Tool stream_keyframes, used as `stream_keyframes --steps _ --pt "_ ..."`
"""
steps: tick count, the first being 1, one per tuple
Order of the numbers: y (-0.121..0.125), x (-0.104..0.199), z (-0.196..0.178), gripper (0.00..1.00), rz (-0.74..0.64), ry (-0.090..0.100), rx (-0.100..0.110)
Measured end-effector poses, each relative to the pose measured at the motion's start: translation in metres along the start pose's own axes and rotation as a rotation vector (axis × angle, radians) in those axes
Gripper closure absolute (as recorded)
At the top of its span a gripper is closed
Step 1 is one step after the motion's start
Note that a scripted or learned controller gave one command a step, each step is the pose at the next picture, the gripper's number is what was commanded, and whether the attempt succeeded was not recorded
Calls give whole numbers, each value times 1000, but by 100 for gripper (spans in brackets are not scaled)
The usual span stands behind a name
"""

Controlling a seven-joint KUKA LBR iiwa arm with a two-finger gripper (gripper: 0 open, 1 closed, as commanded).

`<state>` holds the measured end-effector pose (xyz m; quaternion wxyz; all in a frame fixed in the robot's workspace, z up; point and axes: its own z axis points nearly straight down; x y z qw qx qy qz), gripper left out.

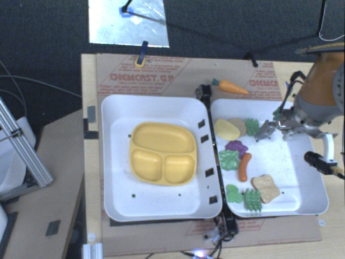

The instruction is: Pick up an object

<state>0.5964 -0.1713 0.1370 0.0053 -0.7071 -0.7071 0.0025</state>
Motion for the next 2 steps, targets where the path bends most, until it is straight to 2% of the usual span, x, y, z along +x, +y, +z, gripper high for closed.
stream_keyframes --steps 1,2 --pt "77 80 51 0 -13 -6 -20" --pt "12 80 47 0 -2 -8 -27"
